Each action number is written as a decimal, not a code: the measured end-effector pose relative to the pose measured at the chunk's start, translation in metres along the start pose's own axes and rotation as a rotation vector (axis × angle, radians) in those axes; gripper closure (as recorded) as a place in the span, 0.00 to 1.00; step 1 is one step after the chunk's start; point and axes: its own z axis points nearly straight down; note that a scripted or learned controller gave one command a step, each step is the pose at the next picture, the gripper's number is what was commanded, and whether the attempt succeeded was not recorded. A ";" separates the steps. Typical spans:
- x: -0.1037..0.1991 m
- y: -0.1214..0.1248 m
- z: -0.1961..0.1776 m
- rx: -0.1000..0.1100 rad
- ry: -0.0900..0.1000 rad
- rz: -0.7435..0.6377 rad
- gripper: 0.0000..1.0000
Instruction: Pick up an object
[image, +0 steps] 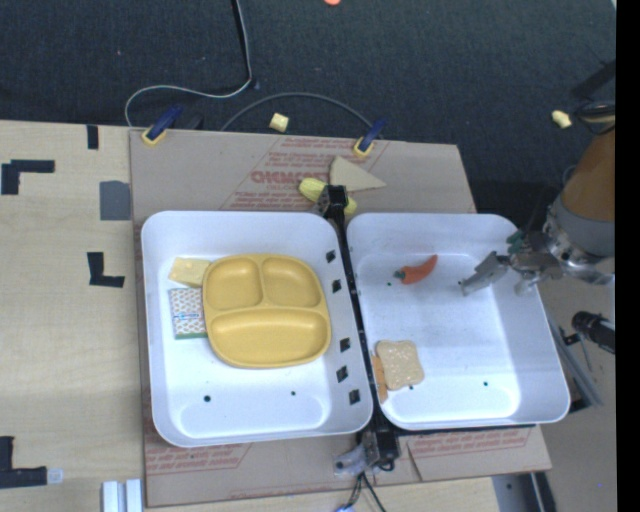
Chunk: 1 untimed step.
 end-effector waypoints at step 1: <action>0.092 0.033 0.064 0.002 0.001 -0.006 0.00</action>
